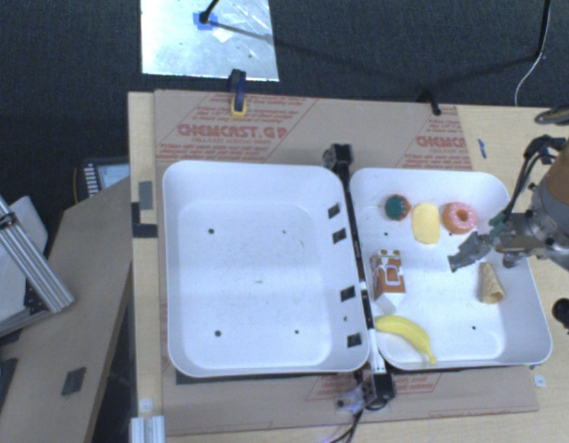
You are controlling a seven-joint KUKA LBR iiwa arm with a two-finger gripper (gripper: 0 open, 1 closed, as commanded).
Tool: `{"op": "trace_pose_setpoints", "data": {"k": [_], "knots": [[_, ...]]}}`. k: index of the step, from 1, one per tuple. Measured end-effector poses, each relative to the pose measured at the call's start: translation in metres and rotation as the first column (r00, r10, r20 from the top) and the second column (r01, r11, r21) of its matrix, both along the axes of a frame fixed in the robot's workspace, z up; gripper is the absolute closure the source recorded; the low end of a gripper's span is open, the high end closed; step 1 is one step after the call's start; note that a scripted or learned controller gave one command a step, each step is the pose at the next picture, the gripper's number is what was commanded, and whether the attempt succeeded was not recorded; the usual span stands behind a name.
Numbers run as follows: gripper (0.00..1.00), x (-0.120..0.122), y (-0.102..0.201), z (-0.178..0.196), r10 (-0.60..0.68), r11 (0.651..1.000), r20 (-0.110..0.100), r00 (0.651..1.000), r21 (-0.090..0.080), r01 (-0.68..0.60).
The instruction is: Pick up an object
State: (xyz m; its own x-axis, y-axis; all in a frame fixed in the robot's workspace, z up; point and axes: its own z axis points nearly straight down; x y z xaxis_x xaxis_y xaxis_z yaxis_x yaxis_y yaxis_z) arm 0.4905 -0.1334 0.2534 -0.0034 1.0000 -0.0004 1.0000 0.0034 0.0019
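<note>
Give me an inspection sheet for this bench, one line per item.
Surface: bench with a cardboard sheet under two white bins, the left bin and the right bin.
Job's things: in the right bin, a banana, ice cream cone, pink donut, yellow lemon-like piece, green-orange ball, brown-white block.
Clutter: yellow clamp on the cardboard's far edge.
Grippers: claw over the right bin, beside the cone; holds nothing visible.
Cables: black cable across the dark floor.
Surroundings: metal plate on the floor.

The bench [141,155] bears cardboard [377,127] under two white bins [257,178].
</note>
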Motion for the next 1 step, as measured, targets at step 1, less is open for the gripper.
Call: {"op": "trace_pose_setpoints", "data": {"k": [1], "knots": [[0.00,-0.0049,-0.0778,-0.0336,-0.009,1.000,-0.002,1.000,-0.002,0.009]]}}
